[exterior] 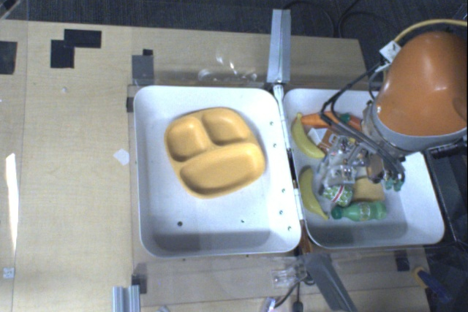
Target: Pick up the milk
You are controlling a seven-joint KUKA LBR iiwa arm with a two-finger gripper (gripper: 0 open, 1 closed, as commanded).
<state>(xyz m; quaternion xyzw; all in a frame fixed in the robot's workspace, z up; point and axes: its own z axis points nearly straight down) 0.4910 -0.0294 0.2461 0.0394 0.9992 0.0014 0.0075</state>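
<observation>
Camera view puts my jaws (pixel 344 170) low in the right bin (pixel 424 226), over the milk carton (pixel 338 190) between bananas (pixel 306 137); their spread I cannot tell. Next: close squarely, lift straight.

No text, brand, number or sign could be read anywhere in the frame. The small carton (pixel 338 192) under the arm in the right bin (pixel 424 226), at the lower right of the frame, carried a red and green printed patch, but its lettering was too small and blurred to make out. The green bottle (pixel 360 212) just below it showed a pale label band, equally unreadable. The black shapes (pixel 73 46) stuck on the bench at the upper left were plain, with no characters.
</observation>
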